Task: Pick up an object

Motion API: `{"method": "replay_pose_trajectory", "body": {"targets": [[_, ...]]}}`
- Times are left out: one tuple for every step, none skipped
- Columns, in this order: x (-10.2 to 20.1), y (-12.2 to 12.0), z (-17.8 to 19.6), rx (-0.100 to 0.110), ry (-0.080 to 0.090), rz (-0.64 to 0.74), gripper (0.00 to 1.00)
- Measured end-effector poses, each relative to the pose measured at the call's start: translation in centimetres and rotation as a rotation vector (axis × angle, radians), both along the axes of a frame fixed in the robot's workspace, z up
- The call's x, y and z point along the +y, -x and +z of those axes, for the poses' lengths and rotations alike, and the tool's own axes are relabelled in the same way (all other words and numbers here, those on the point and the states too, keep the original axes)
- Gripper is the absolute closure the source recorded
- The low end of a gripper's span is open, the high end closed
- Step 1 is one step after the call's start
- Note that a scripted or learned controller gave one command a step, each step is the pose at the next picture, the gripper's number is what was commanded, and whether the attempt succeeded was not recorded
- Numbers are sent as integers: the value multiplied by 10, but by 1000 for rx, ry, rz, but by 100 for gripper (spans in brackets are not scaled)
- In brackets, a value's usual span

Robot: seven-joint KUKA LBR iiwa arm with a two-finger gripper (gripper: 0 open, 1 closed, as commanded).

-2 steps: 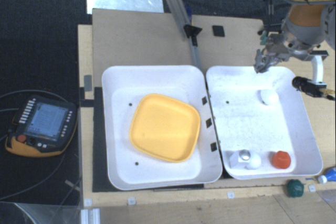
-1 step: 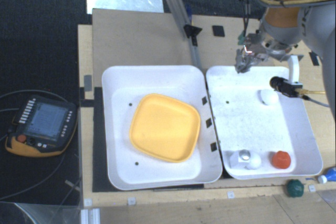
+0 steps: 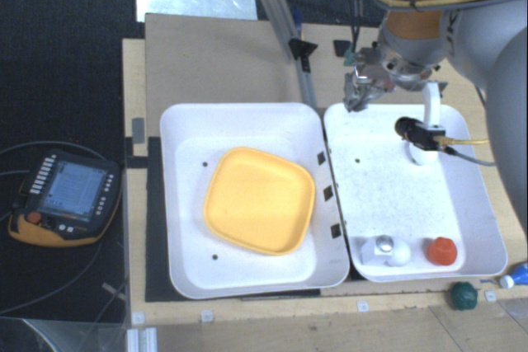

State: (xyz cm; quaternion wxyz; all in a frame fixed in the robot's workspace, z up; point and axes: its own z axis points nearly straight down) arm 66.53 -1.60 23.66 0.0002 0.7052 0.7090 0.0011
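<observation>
Three objects are seen in the two bins, and each of them lies free. A yellow plate (image 3: 258, 200), square with rounded corners, is laid flat in the middle of the left bin (image 3: 177, 177), a little turned against the walls. A red object (image 3: 442, 251) is found in the right bin (image 3: 396, 185), close to its near right corner, and a white object (image 3: 389, 250) with a grey part is placed just beside it to the left, near the front wall; the two are apart from each other. The gripper (image 3: 356, 99) is seen at the far left corner of the right bin, near the rim, well apart from the red object, the white object and the plate. Whether the gripper is apart or together cannot be told, because it is small and partly blurred. It is carried by the grey arm (image 3: 487, 21), which is reached in from the right. Outside the bins, a green ball (image 3: 463, 295) is seen on the bench (image 3: 214, 53), just beyond the near right corner of the right bin. A pendant (image 3: 66, 194) with a screen is laid on the dark floor at the left, well apart from the bench.
</observation>
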Motion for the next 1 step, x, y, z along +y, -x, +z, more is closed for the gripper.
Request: {"method": "replay_pose_trajectory", "body": {"targets": [[60,5,-7,1,0,-1,100]]}}
